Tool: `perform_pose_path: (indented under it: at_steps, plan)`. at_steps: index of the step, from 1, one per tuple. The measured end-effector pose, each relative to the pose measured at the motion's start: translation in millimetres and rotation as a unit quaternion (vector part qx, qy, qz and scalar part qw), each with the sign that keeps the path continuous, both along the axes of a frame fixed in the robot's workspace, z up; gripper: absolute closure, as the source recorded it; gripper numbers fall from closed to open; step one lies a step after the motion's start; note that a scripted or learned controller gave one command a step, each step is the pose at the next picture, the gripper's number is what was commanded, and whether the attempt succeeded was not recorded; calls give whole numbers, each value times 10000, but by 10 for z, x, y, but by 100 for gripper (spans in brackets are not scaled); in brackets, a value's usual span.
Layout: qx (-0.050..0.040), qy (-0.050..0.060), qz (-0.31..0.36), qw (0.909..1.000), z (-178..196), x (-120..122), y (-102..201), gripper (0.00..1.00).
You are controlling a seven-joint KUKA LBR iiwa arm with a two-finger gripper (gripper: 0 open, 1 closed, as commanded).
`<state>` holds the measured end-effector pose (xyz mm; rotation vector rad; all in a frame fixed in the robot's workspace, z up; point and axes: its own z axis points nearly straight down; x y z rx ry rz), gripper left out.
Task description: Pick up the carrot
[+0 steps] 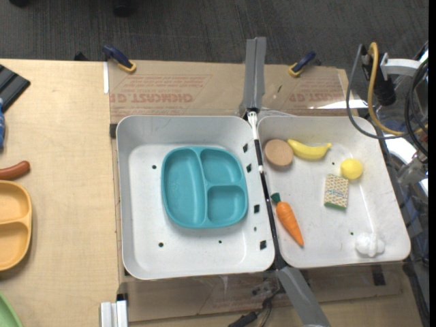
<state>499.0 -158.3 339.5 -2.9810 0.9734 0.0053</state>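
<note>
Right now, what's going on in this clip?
Nothing is being handled at this moment. The carrot lies untouched in the right bin, near its left wall, with its green top pointing up-left. A banana, a round tan piece, a lemon, a small box and a white lump share that bin. The left bin holds a teal divided plate.

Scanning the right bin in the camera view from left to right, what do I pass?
Carrot → round tan piece → banana → small printed box → lemon → white fluffy ball.
</note>
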Motion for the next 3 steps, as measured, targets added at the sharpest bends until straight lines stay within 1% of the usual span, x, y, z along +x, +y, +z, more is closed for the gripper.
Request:
perform_pose_path:
  at_steps: [1,2,3]
  plan:
    - [-2,15,629,9980,-1230,-106,236,100]
    - [-6,-16,1409,9900,-1345,121,-232,100]
    - [-5,-22,1709,9853,-1474,128,-614,100]
